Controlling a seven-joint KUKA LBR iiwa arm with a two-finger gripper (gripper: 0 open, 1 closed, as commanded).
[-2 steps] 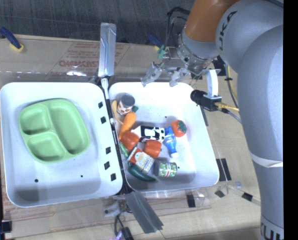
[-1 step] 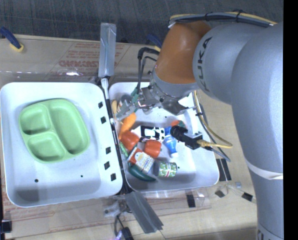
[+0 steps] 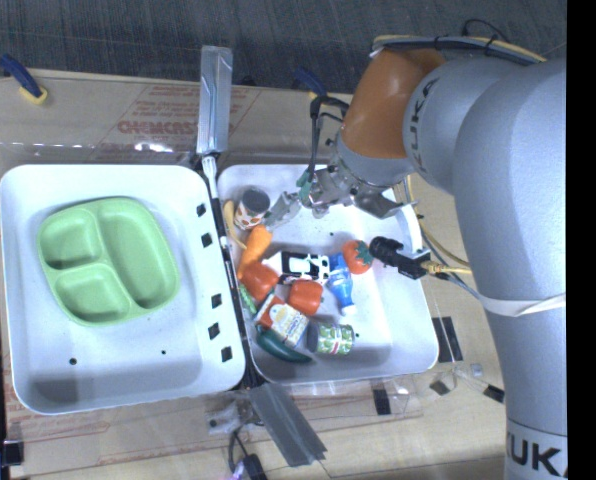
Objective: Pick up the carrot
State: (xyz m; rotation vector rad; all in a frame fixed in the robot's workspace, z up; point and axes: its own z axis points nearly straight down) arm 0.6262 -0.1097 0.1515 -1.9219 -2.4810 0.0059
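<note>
The orange carrot [image 3: 256, 241] lies tilted against the left wall of the right bin [image 3: 410, 340], near the back of the pile. My gripper [image 3: 300, 199] hangs over the back of that bin, just up and to the right of the carrot and apart from it. Its fingers [image 3: 282, 208] stand open with nothing between them. The grey arm with its orange band [image 3: 383, 108] reaches in from the right and covers the bin's back right corner.
Crowded round the carrot are a small tin [image 3: 250, 204], a red-orange pepper [image 3: 259, 278], a black-and-white card [image 3: 306, 265], a tomato [image 3: 356, 256], a blue bottle [image 3: 340, 289] and a green can [image 3: 332, 340]. The left bin [image 3: 38, 378] holds a green divided plate [image 3: 106, 258].
</note>
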